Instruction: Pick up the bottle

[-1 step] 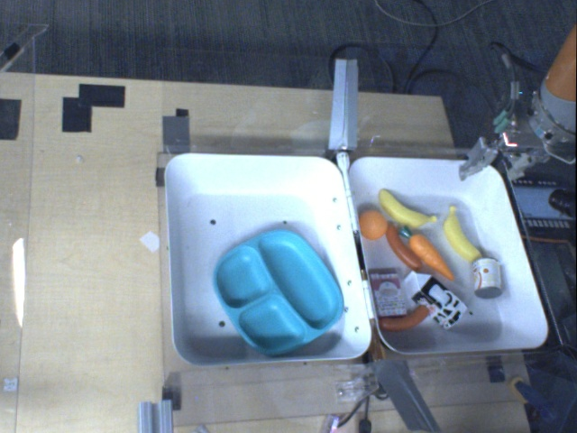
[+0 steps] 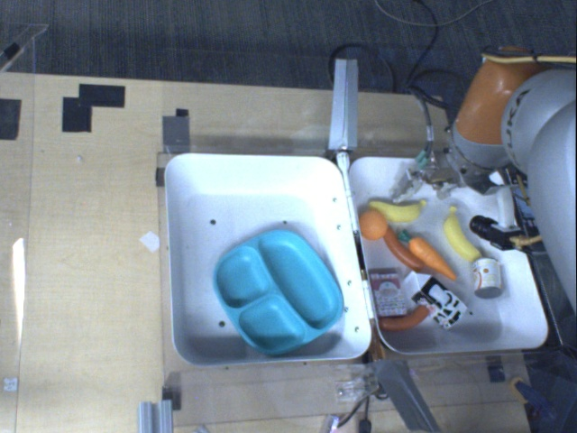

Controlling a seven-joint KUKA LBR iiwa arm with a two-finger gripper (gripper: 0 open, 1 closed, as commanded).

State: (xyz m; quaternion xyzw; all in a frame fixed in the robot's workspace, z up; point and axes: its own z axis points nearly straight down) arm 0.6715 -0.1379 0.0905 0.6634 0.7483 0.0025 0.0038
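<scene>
Step in hand: approach. I have not yet reached the bottle (image 2: pixel 487 276), and nothing is lifted.
My fingers (image 2: pixel 424 175): they hang over the far edge of the right bin (image 2: pixel 541 332), near its back wall. They are too small and blurred here for me to tell whether they are spread or closed. I see nothing between them.
Bottle, identity: I judge it to be the small white cylinder with a tan end, since nothing else in the bin has a bottle's shape.
Bottle, place: it is in the right bin, close to the right wall, just below the tip of the right banana (image 2: pixel 460 238) and well apart from my fingers.
Neighbours: a carrot (image 2: pixel 424 254) lies to its left. A black-and-white packet (image 2: pixel 442 303) sits near it, lower left. A red pepper (image 2: pixel 407 318) lies past the packet at the bin's near side.
Other contents, right bin: a second banana (image 2: pixel 397 210), an orange (image 2: pixel 373 225) touching the carrot's top, and a small printed card (image 2: pixel 388 291).
Left bin (image 2: pixel 189 242): it holds a blue divided plate (image 2: pixel 279 289), which is no part of this job.
Worktop (image 2: pixel 90 242): pale wood around both bins.
Next move calls for: I must travel across the bin toward its right wall and centre above the bottle. Then I must come down with my fingers set either side of it, clear of the banana tip and the wall.
Risk, as I judge it: the bottle is small and round, so it may roll or slip out as I close on it.
</scene>
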